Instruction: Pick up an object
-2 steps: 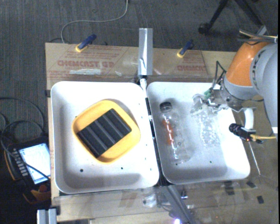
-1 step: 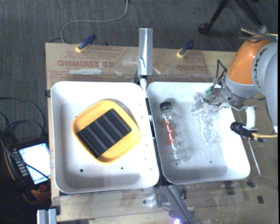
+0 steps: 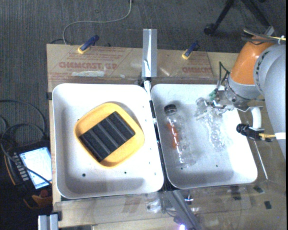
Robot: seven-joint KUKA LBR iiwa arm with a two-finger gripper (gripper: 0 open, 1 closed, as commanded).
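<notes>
Figure: two-bin bench, viewed from above at a slant. Nearest you, the left bin (image 3: pixel 67 176) holds a yellow tray with dark ribbed insert (image 3: pixel 109 133), lying flat and untouched. Beside it, the right bin (image 3: pixel 240 174) holds a clear plastic bottle with a dark cap (image 3: pixel 176 133), lying on its side near the dividing wall, and a crumpled clear plastic piece (image 3: pixel 212 123) toward the bin's far right. Farther back, the gripper (image 3: pixel 220 98) sits low over the upper end of that crumpled piece, just beside or touching it; you cannot tell which. Nothing is visibly lifted, so judge the pick as not yet done: grasp and raise both remain. Whether the gripper is apart or together, you cannot tell from this view.
</notes>
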